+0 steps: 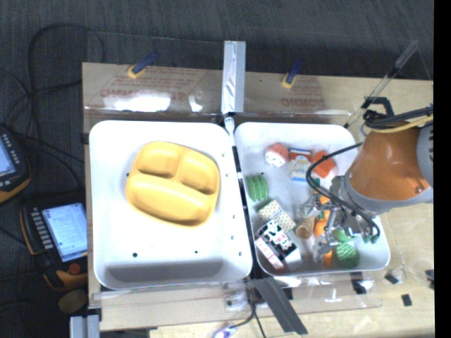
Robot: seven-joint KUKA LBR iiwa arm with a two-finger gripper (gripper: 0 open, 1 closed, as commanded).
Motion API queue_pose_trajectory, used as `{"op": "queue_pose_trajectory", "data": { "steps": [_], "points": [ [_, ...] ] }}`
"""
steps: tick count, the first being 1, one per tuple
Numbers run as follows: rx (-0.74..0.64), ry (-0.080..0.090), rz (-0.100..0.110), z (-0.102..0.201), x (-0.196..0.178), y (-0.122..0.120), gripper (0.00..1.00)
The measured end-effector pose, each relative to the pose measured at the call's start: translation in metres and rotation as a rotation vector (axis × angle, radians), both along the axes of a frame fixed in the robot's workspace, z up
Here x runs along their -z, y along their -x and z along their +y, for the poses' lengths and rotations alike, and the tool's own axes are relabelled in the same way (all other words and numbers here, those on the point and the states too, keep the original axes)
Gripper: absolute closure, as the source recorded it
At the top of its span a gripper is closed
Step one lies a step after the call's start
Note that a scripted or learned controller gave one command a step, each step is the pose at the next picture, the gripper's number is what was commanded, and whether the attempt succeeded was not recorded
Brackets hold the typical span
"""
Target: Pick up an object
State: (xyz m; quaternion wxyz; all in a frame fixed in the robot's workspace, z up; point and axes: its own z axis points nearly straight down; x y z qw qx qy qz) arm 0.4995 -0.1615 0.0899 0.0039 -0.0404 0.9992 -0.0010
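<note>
My gripper hangs low in the right bin, near its front right corner, under the arm's orange band. Small objects crowd around it: an orange piece, a brown round piece and a green piece. Whether anything is gripped cannot be made out. Further left lie a checkered box and a black-and-white patterned box.
The left bin holds a large yellow sectioned tray. At the back of the right bin lie a green item, a red-and-white item, a small carton and an orange item. A black cable loops over the bin.
</note>
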Motion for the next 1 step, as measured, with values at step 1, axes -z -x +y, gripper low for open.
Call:
{"op": "queue_pose_trajectory", "data": {
  "steps": [1],
  "points": [
    [0.000, 0.002, -0.008, 0.0001, -0.0111, -0.0030, 1.00]
  ]
}}
